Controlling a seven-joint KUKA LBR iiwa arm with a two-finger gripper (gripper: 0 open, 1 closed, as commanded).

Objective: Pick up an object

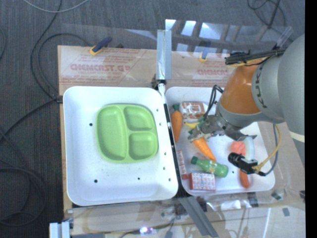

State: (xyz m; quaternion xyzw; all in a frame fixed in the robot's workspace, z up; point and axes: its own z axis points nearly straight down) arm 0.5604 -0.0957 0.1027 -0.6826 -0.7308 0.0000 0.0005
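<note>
We can read "CHEMCAST" in faded red, upside down, on the brown protective sheet [99, 68] beyond the left bin; what follows it is unclear. A similar red line on the sheet beyond the right bin [210, 72] is too blurred. Printing on the small red carton [202, 181] stays illegible.

robotics lab, grey carpet [29, 148], loose cables [42, 58], clamped cardboard-topped bench [99, 68]

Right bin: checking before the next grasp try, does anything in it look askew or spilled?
Nothing spilled. The green bottle lies on its side, and one carrot rests along the right bin's left wall; otherwise just loose clutter.
</note>
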